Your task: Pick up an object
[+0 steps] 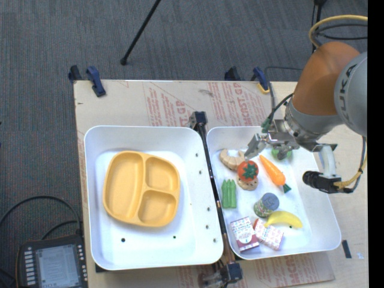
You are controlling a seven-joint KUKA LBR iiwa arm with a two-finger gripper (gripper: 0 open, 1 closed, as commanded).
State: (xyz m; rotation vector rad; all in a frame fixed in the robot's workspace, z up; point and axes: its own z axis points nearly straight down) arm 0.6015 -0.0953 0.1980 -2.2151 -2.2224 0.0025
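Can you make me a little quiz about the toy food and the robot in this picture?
1. True or false: the yellow divided plate lies in the left bin.
2. Which toy lies nearest the front of the right bin: A carrot, B banana, C tomato?
3. Fill in: the end effector hovers over the ____ bin.

Key: 1 true; 2 B; 3 right.

Lab: clamped bench [150, 101], tripod [144, 26], teach pendant [51, 266].
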